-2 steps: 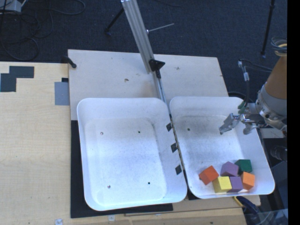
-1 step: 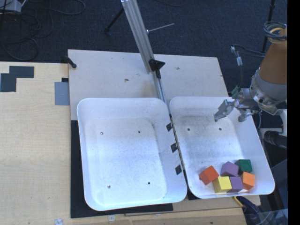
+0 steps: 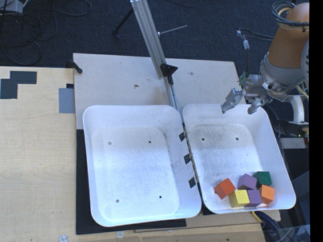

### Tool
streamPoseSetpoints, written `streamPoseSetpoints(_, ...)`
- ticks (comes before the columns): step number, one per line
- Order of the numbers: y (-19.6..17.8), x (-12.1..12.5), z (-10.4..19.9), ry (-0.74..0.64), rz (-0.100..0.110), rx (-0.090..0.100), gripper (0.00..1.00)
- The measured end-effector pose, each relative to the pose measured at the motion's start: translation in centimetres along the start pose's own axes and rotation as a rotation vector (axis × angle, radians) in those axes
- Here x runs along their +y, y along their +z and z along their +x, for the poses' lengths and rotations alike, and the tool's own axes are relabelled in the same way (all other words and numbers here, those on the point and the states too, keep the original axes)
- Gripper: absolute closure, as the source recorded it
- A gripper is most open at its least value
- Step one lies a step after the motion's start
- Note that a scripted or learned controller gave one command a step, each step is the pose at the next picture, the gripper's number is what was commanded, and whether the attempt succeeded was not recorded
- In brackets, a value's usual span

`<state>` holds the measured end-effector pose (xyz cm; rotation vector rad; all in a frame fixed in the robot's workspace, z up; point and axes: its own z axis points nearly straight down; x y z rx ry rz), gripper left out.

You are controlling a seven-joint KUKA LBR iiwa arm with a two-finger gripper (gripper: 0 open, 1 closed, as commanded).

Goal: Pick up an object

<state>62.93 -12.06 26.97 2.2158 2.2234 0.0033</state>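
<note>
Several small blocks lie clustered in the near right corner of the right bin [image 3: 222, 135]: an orange-red block [image 3: 225, 188], a yellow block [image 3: 239, 198], a purple block [image 3: 247, 181], a green block [image 3: 262, 177], a second purple block [image 3: 254, 197] and an orange block [image 3: 267, 193]. My gripper [image 3: 242, 103] hangs over the far rim of the right bin, well away from the blocks. Its two fingers stand spread apart with nothing between them.
The left bin [image 3: 133, 160] sits beside the right one, with small black clips [image 3: 186, 158] along the shared edge. A slanted aluminium rail [image 3: 151, 39] rises behind the bins. Cables lie on the dark floor at the back.
</note>
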Motion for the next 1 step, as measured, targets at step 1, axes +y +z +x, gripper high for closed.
streamPoseSetpoints(1,9.73,-6.91,1.81,0.004,0.016,0.003,0.00)
